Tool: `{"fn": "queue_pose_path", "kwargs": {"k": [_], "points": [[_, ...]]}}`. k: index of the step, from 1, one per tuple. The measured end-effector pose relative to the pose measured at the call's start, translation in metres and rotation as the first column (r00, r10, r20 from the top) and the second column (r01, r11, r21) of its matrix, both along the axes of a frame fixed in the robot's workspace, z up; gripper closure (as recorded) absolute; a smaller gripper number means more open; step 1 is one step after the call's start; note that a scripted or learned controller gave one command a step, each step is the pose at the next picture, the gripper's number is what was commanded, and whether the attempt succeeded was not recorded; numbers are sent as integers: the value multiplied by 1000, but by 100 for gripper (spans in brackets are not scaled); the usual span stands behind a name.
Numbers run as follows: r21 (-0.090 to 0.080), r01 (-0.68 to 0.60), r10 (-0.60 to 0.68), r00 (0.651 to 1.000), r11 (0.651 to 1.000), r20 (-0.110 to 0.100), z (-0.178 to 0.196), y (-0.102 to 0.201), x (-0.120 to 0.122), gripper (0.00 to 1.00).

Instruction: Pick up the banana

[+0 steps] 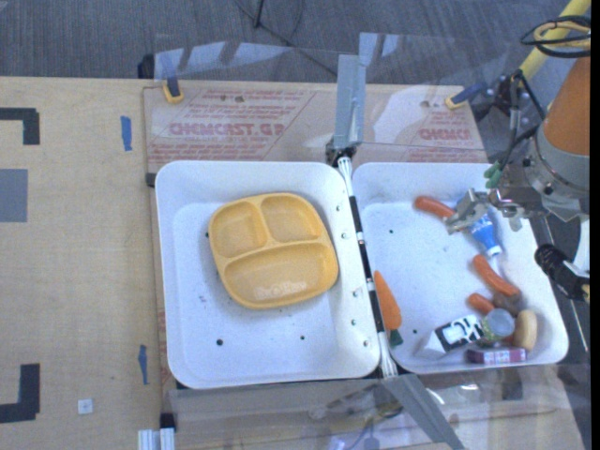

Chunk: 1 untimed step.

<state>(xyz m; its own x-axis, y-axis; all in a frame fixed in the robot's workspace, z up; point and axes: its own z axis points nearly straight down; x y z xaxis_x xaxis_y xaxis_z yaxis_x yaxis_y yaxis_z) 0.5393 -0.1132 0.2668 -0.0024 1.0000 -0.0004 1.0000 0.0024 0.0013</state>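
yellow and stubby, the rounded piece i am taking for the banana [527, 329] is lying wedged in the right white plastic bin's [412, 251] front right corner among clutter. my gripper [469, 214] is hanging well apart near the back edge, beside a blue tube [486, 237], so i am judging the reach not yet made. whether it is released or clenched i cannot tell.

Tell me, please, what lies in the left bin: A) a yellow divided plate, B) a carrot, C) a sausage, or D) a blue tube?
A: the yellow divided plate sits alone in the left bin, while the other items lie in the right bin.
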Motion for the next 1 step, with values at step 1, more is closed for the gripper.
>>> {"fn": "queue_pose_path", "kwargs": {"k": [1], "points": [[1, -425, 425, 905, 905, -1, -82, 64, -60, 0]]}}
